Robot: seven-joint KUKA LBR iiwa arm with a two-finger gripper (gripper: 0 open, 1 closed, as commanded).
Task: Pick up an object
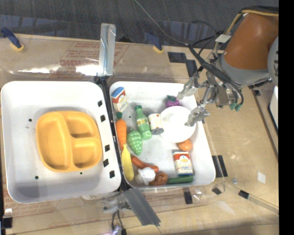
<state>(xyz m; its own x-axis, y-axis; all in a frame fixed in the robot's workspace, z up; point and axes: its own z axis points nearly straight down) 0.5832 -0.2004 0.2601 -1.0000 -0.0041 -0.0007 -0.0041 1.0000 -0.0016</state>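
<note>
Arm: reaches in from the right, its orange band (250, 43) at the far right of the scene.
Gripper: gripper (194, 102) hangs over the far right corner of the right bin (159, 88), fingers apart, nothing between them. One finger (187, 89) is near the bin's far rim, the other (198, 116) overlaps the white plate.
Right bin contents: white plate (176, 124) on the right side; purple grapes (172, 102) just beyond it; small carton (119, 100) in the far left corner; green bottle (142, 123) centre; white cup (156, 123) just right of the bottle; carrot (121, 132) and banana (127, 163) along the left wall; red-labelled can (183, 163) near right; orange fruit (184, 145) between plate and can.
Left bin: left bin (19, 99) holds a yellow divided tray (68, 141), lying flat.
</note>
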